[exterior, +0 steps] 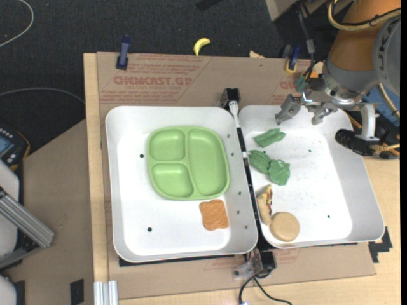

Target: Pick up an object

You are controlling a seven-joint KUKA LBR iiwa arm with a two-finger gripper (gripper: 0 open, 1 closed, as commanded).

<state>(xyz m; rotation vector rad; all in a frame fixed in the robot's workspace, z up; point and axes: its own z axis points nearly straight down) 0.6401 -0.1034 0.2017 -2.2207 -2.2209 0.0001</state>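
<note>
My gripper (304, 113) hangs over the far edge of the right bin (346, 196), fingers spread open with nothing between them. Just below and left of it lies a small green piece (269, 137). Nearer the bin's left wall sits a larger green leafy piece (271, 168). A round tan bun (284, 226) rests in the near left corner, with a small yellow-brown item (264, 199) beside it. In the left bin (124, 189) are a green divided plate (189, 162) and an orange waffle-like square (214, 214).
The bins sit side by side on a cardboard sheet (159, 78) held by blue clamps (123, 53). A yellow banana-shaped thing (201, 44) lies beyond the cardboard's far edge. The right half of the right bin is bare white floor.
</note>
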